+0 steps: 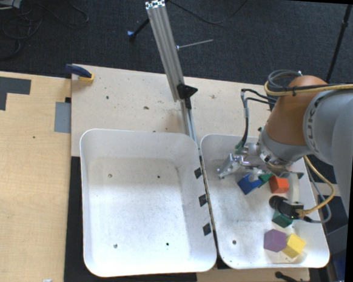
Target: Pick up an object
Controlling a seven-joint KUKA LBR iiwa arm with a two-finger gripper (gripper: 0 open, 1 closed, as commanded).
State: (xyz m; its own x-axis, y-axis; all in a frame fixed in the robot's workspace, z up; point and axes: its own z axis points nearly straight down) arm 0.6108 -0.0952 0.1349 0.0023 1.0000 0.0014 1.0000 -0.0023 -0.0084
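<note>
Pincer [228,167] low in right bin [235,245], metal fingers spread, nothing between them. Blue block [249,184] just beside it, orange block [278,184] near. Pick not made yet (grasp and lift both left). Purple block [274,240] touching yellow cube [295,245] at near corner. Blocks matte, hard-edged; bin smooth white, speckled.

Evenly and fairly brightly lit from above, with soft shadows only: a faint one under the tool [230,167] and a dim grey wash across the left bin [102,156] floor well to its left. Mild glare on that bin's white rim, dark carpet [82,26] beyond nearly featureless. Slightly soft and grainy throughout.
</note>
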